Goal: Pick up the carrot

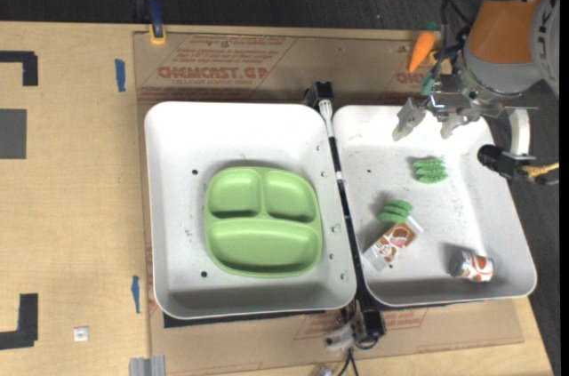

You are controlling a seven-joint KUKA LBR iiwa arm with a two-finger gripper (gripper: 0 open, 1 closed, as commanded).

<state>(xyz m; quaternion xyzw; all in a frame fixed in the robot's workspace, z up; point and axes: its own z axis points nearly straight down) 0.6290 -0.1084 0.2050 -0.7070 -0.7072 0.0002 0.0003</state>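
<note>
One carrot (421, 51) lies outside both bins, on the cardboard just past the right bin's (511, 214) far edge, long axis near upright in view, green top away. Gripper (430, 122) hangs over that bin's far edge, fingers spread, nothing between them. Carrot sits just beyond the fingertips, slightly left.

Even bright overhead light; white bins (178, 188) slightly glary; soft shadows; mild overall softness.
</note>
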